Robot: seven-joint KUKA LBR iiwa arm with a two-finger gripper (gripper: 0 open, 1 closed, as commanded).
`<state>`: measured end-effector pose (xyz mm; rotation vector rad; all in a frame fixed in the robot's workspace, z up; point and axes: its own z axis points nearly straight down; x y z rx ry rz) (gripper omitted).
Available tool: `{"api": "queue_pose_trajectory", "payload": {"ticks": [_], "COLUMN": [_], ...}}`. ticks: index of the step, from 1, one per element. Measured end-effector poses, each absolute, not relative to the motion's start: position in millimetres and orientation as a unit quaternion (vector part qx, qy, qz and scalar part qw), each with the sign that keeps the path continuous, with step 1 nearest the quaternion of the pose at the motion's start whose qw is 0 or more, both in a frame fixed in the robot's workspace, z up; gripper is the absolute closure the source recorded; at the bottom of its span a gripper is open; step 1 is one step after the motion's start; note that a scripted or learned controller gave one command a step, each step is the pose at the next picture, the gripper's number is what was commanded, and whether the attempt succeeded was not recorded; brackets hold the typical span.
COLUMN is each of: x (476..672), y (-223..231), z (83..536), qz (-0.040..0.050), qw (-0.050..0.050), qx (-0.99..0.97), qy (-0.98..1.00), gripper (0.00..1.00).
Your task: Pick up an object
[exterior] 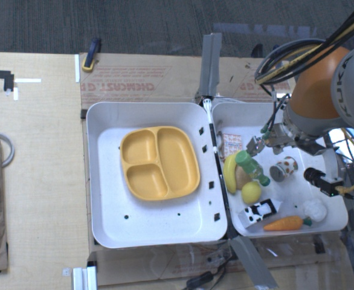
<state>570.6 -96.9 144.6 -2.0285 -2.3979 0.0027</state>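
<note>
The grey arm with its orange band reaches in from the right, gripper (257, 142) pointing down-left.

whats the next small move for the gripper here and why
Probably a short descent toward the green bottle. The gripper hovers in the right bin just above that bottle, with nothing visible between its fingers, and the bottle lies closest, beside the banana and lemon.

arm (340, 95): grey shell, dark lettering | band: broad orange, rounded, above wrist | cables: black and yellow bundle looping over band | gripper (257, 144): dark metal, grey fittings, thin wires below band
</note>
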Motion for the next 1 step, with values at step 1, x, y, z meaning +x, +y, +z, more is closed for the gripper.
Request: {"api": "queue_pose_trajectory", "payload": {"ticks": [1], "x": [607.5], "y": [-102.1], "z": [97.1], "qz": [-0.0010], "qw": [-0.004], "qx": [-0.588], "qy": [-0.809], "gripper": [0.00]}}
